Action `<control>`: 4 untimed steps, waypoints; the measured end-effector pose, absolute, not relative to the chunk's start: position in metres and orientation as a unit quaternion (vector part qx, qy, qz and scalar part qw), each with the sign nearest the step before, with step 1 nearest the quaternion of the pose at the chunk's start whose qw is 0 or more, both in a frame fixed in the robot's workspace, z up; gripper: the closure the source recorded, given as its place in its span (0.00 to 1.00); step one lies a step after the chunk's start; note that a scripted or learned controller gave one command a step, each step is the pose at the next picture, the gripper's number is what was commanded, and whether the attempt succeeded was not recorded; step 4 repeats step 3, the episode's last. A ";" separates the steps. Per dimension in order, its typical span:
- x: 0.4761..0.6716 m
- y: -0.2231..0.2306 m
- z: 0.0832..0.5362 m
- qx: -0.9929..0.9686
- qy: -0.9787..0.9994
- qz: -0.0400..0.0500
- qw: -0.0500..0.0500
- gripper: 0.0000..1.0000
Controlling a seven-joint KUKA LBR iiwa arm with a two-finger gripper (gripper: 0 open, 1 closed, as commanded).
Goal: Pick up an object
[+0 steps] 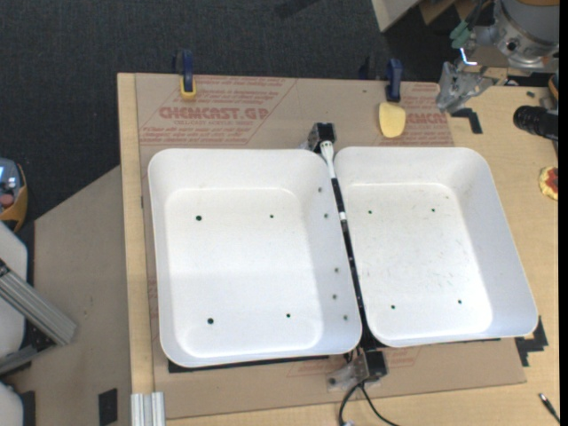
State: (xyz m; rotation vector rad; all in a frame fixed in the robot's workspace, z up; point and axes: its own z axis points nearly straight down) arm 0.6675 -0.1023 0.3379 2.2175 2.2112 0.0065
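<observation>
small yellow rounded object (392,119) on the cardboard bench top (266,105), just past right white plastic bin's (497,238) far edge | metal two-finger gripper (459,85) up near bench's far right corner, beside the object, not touching | can't tell the grip state

- Two shallow white bins sit side by side on a brown board (266,105): the left bin (169,264) and the right bin (506,264), rims touching.
- Two blue clamps grip the board's far edge, one at 11 o'clock (185,67), one at 1 o'clock (393,78).
- A black cable (373,408) trails off at 6 o'clock.
</observation>
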 end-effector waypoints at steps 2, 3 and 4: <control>0.601 -0.173 0.306 0.708 0.706 -0.002 -0.004 1.00; 0.638 -0.227 0.365 0.708 0.706 0.001 0.006 1.00; 0.638 -0.227 0.365 0.708 0.706 0.001 0.006 1.00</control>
